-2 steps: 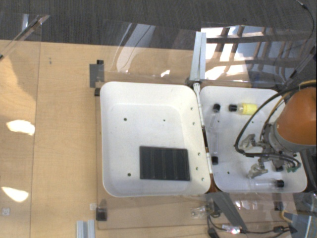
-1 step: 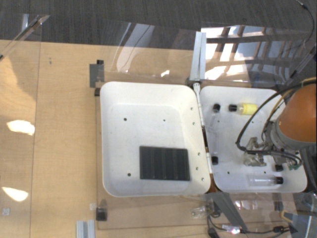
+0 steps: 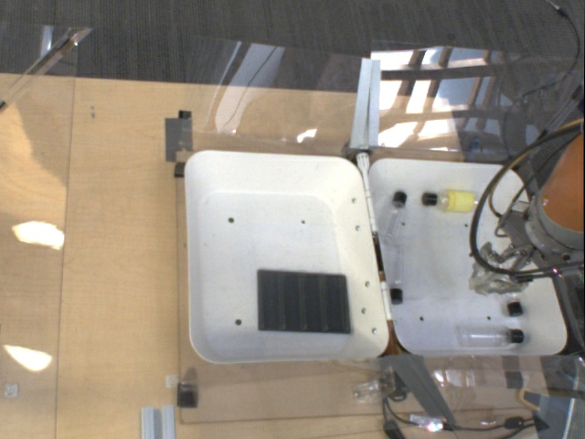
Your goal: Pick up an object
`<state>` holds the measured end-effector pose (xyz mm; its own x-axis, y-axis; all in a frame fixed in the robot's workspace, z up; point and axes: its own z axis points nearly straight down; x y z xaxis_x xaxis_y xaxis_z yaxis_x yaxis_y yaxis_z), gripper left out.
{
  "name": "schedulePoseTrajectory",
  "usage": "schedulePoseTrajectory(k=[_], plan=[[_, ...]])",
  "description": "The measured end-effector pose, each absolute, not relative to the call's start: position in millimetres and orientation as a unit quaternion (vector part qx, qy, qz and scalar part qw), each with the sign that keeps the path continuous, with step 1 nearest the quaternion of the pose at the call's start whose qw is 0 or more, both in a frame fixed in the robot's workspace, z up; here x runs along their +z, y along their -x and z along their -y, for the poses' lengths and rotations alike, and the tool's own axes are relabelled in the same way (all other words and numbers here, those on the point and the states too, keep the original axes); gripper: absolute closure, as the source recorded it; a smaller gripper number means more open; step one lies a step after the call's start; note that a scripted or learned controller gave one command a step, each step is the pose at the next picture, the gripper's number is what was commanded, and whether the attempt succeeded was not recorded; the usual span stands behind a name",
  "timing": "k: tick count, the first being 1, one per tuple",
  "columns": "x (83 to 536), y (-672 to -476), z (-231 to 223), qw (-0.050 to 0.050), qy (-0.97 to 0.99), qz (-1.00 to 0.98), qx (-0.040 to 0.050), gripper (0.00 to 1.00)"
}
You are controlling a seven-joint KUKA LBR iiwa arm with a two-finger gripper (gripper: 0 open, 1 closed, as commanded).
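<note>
Nothing looks lifted yet: we see our gripper [image 3: 498,277] low in the right bin [image 3: 430,323], its grip state impossible to tell, with the clear vial [image 3: 486,337] lying near its front wall.

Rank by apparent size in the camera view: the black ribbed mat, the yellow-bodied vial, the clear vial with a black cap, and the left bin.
1. Left bin
2. Black ribbed mat
3. Clear vial and yellow-bodied vial: look much alike in length, so not ranked.
</note>
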<state>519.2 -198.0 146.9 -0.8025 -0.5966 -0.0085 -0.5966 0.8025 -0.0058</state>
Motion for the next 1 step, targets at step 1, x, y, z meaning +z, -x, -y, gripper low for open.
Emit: schedulePoseTrajectory(k=[1], plan=[[254.8, -517.7, 205.3, 0.004, 0.511, -0.859, -0.0028, 1.00]])
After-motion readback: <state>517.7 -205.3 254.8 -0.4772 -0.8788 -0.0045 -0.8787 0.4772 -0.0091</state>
